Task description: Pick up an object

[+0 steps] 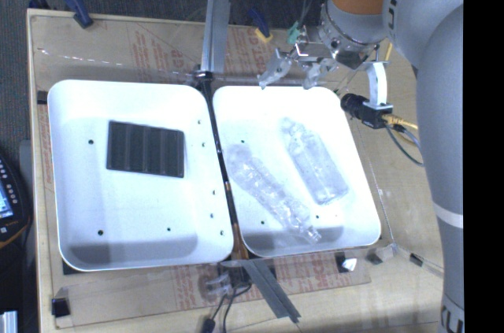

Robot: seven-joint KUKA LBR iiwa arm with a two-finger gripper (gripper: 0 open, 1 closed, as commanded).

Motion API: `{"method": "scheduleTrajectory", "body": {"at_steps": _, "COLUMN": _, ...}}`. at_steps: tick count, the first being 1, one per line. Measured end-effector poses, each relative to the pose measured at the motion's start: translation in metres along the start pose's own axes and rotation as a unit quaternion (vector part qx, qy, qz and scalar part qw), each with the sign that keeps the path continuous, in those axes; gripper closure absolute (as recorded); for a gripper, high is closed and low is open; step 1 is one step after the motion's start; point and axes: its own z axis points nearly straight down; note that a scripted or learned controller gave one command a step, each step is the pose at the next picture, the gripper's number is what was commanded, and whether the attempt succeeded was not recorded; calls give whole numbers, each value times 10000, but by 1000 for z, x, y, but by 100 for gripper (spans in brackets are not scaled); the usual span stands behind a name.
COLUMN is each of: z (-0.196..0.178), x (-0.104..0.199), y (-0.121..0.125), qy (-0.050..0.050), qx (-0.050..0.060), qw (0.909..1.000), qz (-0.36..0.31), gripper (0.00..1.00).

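Note:
Two clear plastic bottles lie in the right bin [358, 190]: one bottle [315, 162] toward the right side, the other bottle [269, 191] slanting from the middle toward the near edge. A dark ribbed rectangular block [146, 149] rests flat in the left bin [71, 190]. My gripper [293, 72] hovers above the far edge of the right bin, its two translucent fingers spread apart with nothing between them. It is well away from both bottles.
A metal bar [215, 32] runs between the bins at the far side. Blue clamps [79, 9] sit on the bench's far edge. A black connector and cables [370, 112] hang beside the right bin's far right corner. The grey arm [429, 48] fills the right.

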Motion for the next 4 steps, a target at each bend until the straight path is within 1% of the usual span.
{"method": "scheduleTrajectory", "body": {"at_steps": 1, "z": 54, "x": 37, "y": -67, "qy": 3, "qx": 16, "qw": 9939, "qz": 1106, "gripper": 0}}
{"method": "scheduleTrajectory", "body": {"at_steps": 2, "z": 15, "x": -47, "y": -78, "qy": -3, "qx": -7, "qw": 9857, "qz": 1685, "gripper": 0}}
{"method": "scheduleTrajectory", "body": {"at_steps": 3, "z": 44, "x": -65, "y": -91, "qy": 13, "qx": 9, "qw": 9453, "qz": 3261, "gripper": 0}}
{"method": "scheduleTrajectory", "body": {"at_steps": 4, "z": 56, "x": -51, "y": -151, "qy": 15, "qx": 25, "qw": 8379, "qz": 5458, "gripper": 0}}
